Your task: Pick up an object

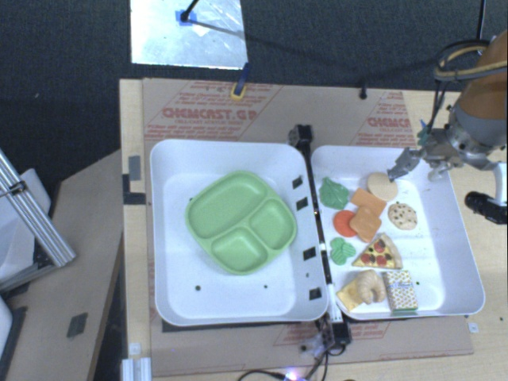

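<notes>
- gripper (403,167) at far side of right bin (460,236); can't tell jaw state
- pale round disc (382,186) lies flat just below/ahead of jaws, maybe touching
- judged light, stiff, thin; low profile, prob slippery, so pinch across rim edges
- cookie (402,215), orange block (367,213) crowd the near side of it

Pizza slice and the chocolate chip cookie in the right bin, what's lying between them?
In the camera view, bare white bin floor separates the pizza slice from the cookie.
</notes>
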